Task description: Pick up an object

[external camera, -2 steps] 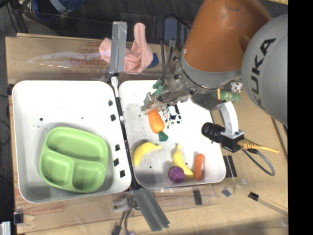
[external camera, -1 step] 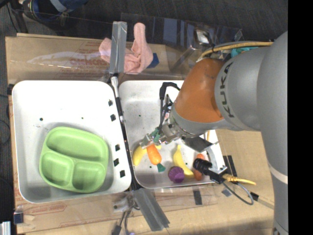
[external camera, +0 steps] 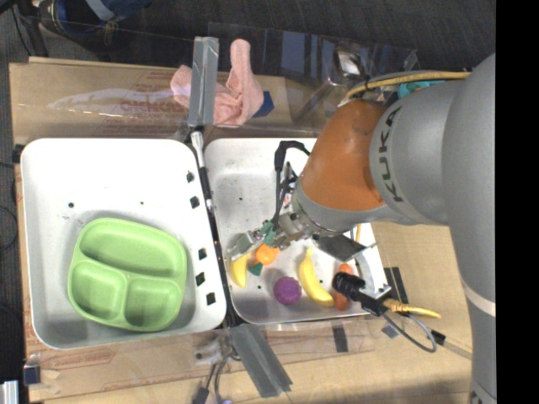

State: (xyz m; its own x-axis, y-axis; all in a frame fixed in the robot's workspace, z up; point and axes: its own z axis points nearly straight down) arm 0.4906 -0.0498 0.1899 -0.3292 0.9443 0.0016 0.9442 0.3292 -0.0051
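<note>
Small orange toy [external camera: 266, 255] beside yellow banana [external camera: 240, 269]

two white bins [external camera: 109, 162] are set side by side on the bench [external camera: 84, 82]; a pink cloth [external camera: 227, 91] is laid behind them.

Even overhead light, fairly bright. The white bins [external camera: 109, 154] glare slightly; soft shadows gather under the arm [external camera: 396, 158]. The picture is a little soft and grainy, its top edge dim.

The arm [external camera: 370, 167] overhangs the right bin [external camera: 240, 162]; toys crowd its front beside the purple ball [external camera: 287, 289]; its far-left floor lies open.
</note>
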